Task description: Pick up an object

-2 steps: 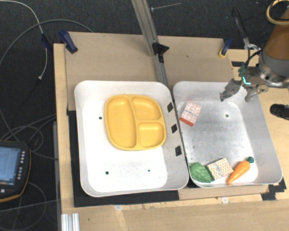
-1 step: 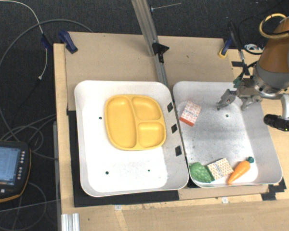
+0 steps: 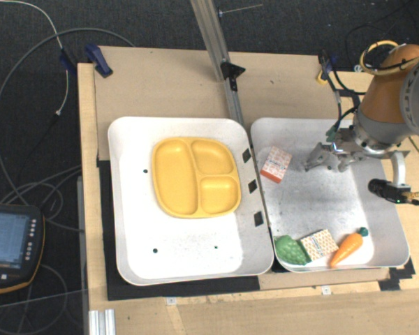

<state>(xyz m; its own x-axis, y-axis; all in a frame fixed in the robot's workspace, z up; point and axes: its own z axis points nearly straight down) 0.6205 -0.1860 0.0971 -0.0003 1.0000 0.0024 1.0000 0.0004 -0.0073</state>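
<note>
My gripper hangs over the upper part of the right bin, its fingers spread open with nothing between them. A small white and orange box lies to its left, a short gap away. Along the bin's near edge lie a green object, a patterned square packet and an orange carrot with a green top.
The left bin holds a yellow divided plate. A metal pole slants up from between the bins. A black part of the arm sticks out over the right bin's right side. Cables and a pendant lie off the bench at left.
</note>
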